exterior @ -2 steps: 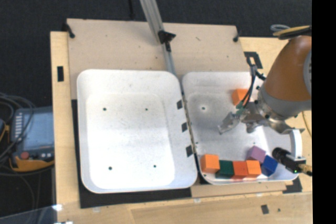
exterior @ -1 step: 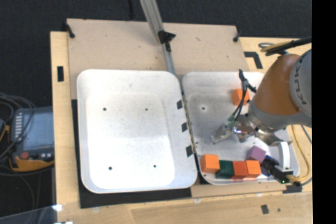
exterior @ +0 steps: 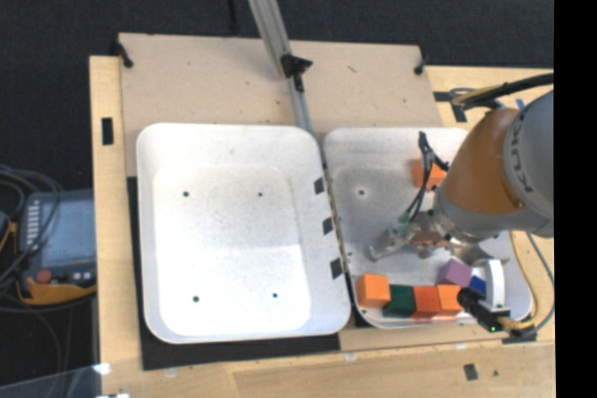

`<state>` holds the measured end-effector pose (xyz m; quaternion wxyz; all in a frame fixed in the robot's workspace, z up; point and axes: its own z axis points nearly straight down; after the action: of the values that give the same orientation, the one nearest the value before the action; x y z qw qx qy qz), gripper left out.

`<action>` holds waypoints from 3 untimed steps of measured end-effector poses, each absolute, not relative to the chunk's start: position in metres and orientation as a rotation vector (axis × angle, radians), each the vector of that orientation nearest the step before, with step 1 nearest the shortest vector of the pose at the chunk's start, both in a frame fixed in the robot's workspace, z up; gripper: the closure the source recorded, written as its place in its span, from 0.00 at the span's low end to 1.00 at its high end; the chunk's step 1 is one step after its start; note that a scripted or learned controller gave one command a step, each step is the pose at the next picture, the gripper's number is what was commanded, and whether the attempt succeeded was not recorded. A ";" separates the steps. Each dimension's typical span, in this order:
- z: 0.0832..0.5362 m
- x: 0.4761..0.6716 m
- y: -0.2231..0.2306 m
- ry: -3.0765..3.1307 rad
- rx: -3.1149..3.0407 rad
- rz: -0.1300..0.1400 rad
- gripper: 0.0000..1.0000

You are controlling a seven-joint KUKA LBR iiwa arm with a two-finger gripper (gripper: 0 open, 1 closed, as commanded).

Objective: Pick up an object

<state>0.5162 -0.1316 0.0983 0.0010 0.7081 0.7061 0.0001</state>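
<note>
Dark carpet surrounds a pale wooden bench [exterior: 233,79] carrying two shallow white bins side by side, seen from above at a slant. Along the near wall of the right bin [exterior: 364,172] sits a row of blocks: an orange block [exterior: 375,288] at the left, a dark green block [exterior: 402,299] touching it, then another orange block [exterior: 437,298]; a purple block [exterior: 456,272] lies just behind that row, beside a blue-and-white object [exterior: 489,282] against the bin's right wall. One more orange piece [exterior: 425,171] shows farther back, partly hidden by the arm. Just above the row, the gripper [exterior: 392,242] is down inside the right bin, over bare bin floor near its middle; whether it is open or closed, and whether it has hold of anything, cannot be told from this angle. Behind it the grey arm [exterior: 532,163], with its orange band [exterior: 480,168], reaches in from the right and covers the bin's far right corner. To the left, the left bin [exterior: 233,228] shows only its speckled floor. A metal pole [exterior: 266,5] slants up from the bench's back edge, and a small screen unit [exterior: 61,233] with cables sits on the floor off the bench's left side.
</note>
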 end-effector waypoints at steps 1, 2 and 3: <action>0.109 0.517 -0.132 2.205 2.231 0.006 1.00; 0.170 0.515 -0.140 2.206 2.228 0.006 1.00; 0.220 0.517 -0.141 2.220 2.213 0.006 1.00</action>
<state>0.5173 -0.1413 0.2203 0.0035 0.7060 0.7082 0.0020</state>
